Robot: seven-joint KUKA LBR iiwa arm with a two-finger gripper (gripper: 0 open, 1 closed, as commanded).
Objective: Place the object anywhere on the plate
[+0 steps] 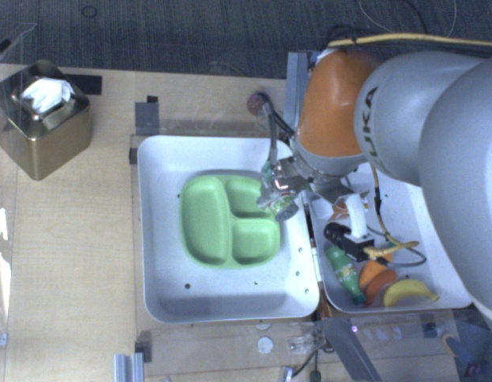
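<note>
Plate (pixel 228 228) lies beneath the claw (pixel 278 191) — grip unclear — at its right rim.

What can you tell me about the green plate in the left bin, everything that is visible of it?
The green plate is light green, smooth and plastic-looking, with rounded corners. Raised ridges divide it into three compartments: one long at its left, two smaller at its right. It lies flat on the floor of the left bin. The gripper is over its right edge; contact cannot be judged.
</note>
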